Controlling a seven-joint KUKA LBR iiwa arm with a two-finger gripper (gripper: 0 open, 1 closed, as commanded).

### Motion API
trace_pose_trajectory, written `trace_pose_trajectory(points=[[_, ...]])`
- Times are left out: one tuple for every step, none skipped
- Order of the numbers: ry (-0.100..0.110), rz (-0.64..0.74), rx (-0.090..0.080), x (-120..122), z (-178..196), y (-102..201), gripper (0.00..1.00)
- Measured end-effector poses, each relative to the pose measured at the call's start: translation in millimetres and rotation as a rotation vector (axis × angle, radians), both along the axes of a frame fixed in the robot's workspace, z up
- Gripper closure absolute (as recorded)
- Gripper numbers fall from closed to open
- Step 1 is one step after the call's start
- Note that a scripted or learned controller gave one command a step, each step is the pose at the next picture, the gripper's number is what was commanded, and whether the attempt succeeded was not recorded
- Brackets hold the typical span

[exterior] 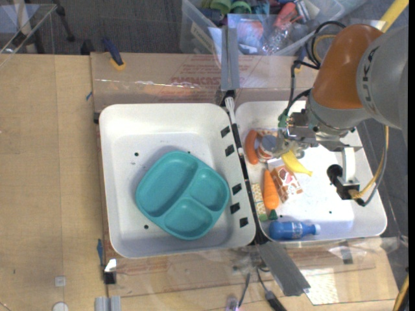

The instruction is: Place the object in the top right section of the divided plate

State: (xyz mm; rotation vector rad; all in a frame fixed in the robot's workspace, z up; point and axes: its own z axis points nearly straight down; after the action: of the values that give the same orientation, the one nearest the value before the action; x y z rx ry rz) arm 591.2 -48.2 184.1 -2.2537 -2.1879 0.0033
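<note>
**Tool low over right bin clutter**

Teal divided plate in left bin, tilted. Right of plate, in right bin: tool above yellow banana; fingers hidden by wrist, grip state cannot tell. Nearby: orange carrot, snack packet, blue bottle, round can partly covered.

I see a teal divided plate in a white bin, a yellow banana, an orange carrot and a blue bottle on my pale wood worktop.
</note>
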Motion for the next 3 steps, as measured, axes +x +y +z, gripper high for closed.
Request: trace_pose_trajectory(points=[[0.002,-0.005,0.002,-51.5,11.9,65.7,1.0],[0.004,-0.18,0.0,-86.2,0.7,185.3,1.0],[0.002,-0.407,0.0,-99.8,-56.1,191.9,1.0]])
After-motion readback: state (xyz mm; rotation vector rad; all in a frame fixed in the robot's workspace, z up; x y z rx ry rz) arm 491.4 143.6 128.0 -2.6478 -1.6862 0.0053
